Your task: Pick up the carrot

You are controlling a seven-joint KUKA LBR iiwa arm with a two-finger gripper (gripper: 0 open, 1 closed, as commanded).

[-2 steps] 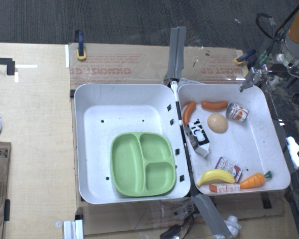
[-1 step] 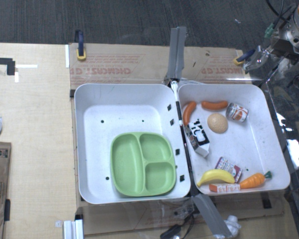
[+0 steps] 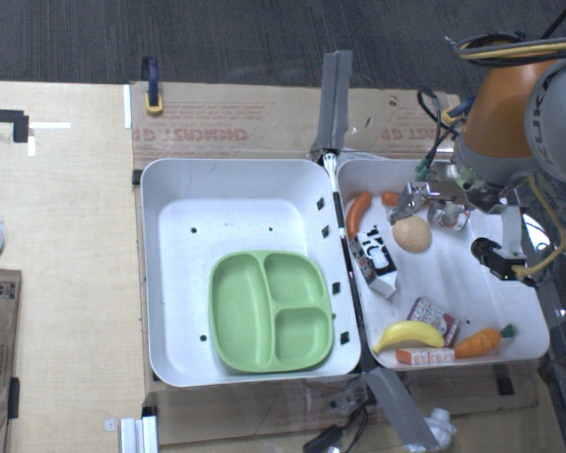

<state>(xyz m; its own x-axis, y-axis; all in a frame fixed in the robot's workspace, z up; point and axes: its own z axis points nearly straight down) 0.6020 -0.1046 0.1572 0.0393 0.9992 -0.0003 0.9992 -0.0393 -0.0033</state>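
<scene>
While the gripper hovers at the right bin's twelve o'clock, grip unreadable, approach remains: swing to the carrot at five.

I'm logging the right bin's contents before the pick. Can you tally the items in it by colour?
Orange or red: 3 (carrot, a long piece, a small piece)
Yellow: 1 (banana)
Tan: 1 (round item)
Printed packs: 3 (black-and-white, two reddish)
Total: 8

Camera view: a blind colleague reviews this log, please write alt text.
The pincer hovers at the right bin's far side near a beige ball, while the carrot lies at the near edge beside a banana. The left bin holds a green divided plate.
</scene>
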